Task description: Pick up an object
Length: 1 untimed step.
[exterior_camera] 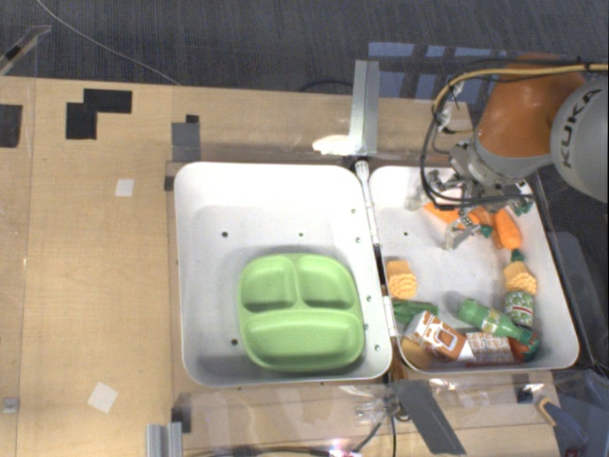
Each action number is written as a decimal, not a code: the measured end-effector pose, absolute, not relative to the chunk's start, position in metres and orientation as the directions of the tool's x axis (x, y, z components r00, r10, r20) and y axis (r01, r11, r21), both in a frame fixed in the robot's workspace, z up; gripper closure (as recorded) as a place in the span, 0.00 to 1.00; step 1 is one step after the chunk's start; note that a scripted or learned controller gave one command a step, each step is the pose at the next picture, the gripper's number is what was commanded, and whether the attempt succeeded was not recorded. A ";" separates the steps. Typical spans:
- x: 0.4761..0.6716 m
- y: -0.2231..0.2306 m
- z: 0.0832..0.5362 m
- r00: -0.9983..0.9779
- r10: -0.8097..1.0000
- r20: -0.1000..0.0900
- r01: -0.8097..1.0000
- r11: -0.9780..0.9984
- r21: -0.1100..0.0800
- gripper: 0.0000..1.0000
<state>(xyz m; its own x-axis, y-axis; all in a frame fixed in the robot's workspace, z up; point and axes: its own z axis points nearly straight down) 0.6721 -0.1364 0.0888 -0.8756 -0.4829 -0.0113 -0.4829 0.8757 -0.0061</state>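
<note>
My gripper (463, 227) is low over the far part of the right bin (447, 265), under the grey arm with its orange band (519, 112). An orange carrot-like piece (441, 213) lies just to the gripper's left, partly hidden by it. Another orange carrot with a green tip (509, 229) lies just to its right. Further toward the front are a corn cob (402, 279), a second yellow cob (520, 278), a green bottle (489, 319), a brown and white carton (440, 336) and a flat packet (487, 348).
A green divided plate (301, 310) sits in the left bin (219, 217), toward its front. A metal divider post (366, 112) stands between the bins at the back. Cables (440, 150) hang from the wrist over the right bin's far edge.
</note>
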 end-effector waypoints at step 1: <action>0.672 -0.134 0.088 -0.896 -0.445 -0.011 -0.445 0.896 -0.004 0.00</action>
